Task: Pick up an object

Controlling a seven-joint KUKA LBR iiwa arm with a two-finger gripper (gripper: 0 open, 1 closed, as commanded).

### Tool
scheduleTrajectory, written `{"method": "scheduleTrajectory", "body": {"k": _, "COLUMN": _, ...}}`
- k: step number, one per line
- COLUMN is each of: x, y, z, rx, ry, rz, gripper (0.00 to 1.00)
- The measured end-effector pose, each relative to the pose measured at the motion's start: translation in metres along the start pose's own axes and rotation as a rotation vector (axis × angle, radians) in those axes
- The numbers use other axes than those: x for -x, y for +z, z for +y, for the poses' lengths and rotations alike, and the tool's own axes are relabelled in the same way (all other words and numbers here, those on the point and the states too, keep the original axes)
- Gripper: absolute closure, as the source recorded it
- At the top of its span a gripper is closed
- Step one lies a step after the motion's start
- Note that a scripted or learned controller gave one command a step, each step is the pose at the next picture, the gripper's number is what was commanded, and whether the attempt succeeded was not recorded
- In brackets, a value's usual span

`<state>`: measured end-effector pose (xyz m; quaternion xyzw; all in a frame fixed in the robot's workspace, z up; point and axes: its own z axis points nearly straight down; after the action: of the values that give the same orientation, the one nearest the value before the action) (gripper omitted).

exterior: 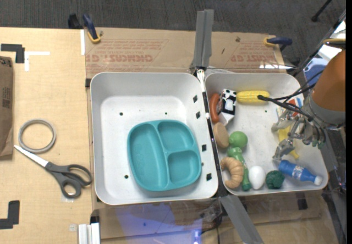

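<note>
My gripper [281, 139] hangs over the right part of the right bin [258, 122], reaching in from the right, its metal fingers [279, 126] spread open. A small yellow object [291, 154] lies partly hidden under it; I cannot tell whether they touch. Just in front lie a blue bottle [300, 173] and a green broccoli-like piece [275, 179]. A yellow corn cob [252, 96] lies at the bin's far side. Along the left wall are a black-and-white toy [228, 100], a brown potato [221, 134], a green apple [238, 139], a croissant [234, 171] and a white egg [256, 175].
The left bin [110, 100] holds a teal divided plate [164, 155]. Scissors [58, 171] and a tape roll [37, 134] lie on the bench to the left. A grey divider bar [203, 39] stands behind the bins. Cables run from the arm across the right bin's far corner.
</note>
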<state>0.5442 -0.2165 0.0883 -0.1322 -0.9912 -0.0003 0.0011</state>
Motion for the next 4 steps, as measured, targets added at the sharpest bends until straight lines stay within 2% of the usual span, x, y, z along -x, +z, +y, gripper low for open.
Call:
{"method": "scheduleTrajectory", "body": {"k": 1, "x": 0.001, "y": -0.006, "z": 0.001, "rx": 0.0, "ry": -0.002, "rz": 0.001, "gripper": 1.0}}
{"method": "scheduleTrajectory", "body": {"k": 2, "x": 0.001, "y": -0.006, "z": 0.001, "rx": 0.0, "ry": -0.002, "rz": 0.0, "gripper": 0.0}}
{"method": "scheduleTrajectory", "body": {"k": 3, "x": 0.001, "y": -0.011, "z": 0.001, "rx": 0.0, "ry": -0.002, "rz": 0.002, "gripper": 1.0}}
{"method": "scheduleTrajectory", "body": {"k": 4, "x": 0.052, "y": -0.203, "z": 0.009, "rx": 0.0, "ry": 0.098, "rz": -0.007, "gripper": 1.0}}
